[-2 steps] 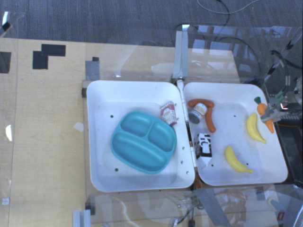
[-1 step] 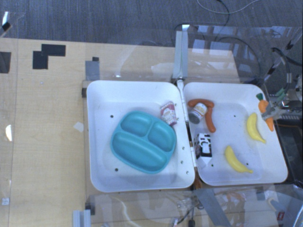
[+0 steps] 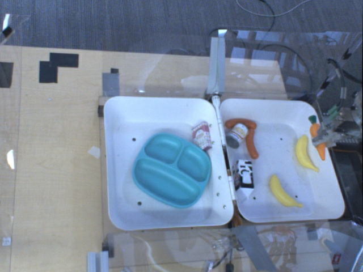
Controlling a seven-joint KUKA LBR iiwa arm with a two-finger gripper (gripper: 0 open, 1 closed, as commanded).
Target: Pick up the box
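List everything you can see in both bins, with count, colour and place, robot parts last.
Divided plastic plate: one, teal, middle of left bin.
Small packet: one, red and white, left bin, touching the plate's upper right edge.
Small box: one, black and white, right bin, by the divider.
Sausage: one, orange-brown, right bin, upper left.
Can: one, right bin, beside sausage.
Bananas: two, yellow, right bin.
Carrot: one, orange, right bin's right edge.
Gripper: one, grey, at right edge.

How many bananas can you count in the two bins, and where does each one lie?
2. One banana lies near the right wall of the right bin, beside a carrot. The other banana lies nearer that bin's front edge. None seems hidden.
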